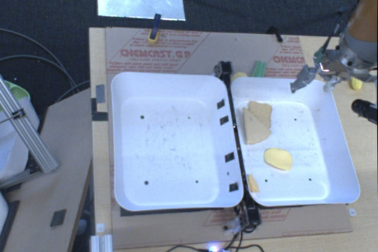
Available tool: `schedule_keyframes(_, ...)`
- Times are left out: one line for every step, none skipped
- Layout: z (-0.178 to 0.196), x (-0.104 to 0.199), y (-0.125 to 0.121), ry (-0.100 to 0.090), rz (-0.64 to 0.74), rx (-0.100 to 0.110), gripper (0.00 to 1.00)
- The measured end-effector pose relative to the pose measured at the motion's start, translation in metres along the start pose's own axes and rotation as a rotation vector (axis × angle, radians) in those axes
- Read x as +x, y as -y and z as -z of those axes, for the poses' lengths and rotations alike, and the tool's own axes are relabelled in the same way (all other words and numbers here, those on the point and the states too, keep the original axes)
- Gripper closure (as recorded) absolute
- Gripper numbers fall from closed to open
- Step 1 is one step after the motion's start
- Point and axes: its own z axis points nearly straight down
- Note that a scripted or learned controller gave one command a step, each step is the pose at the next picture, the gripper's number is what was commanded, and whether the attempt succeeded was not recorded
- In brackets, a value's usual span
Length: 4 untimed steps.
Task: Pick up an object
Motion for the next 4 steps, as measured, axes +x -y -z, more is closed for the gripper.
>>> schedule_keyframes(-0.142,0.016,0.055,-0.005,-0.002,0.016,0.0)
schedule_keyframes(-0.13,-0.054,0.079,0.001,-0.007,0.001,0.0)
schedule_keyframes(-0.167,0.015,0.015,-0.001,0.008,-0.006,0.0)
schedule_keyframes(-0.168,-0.012,0.072,-0.001,-0.005,0.003,0.0)
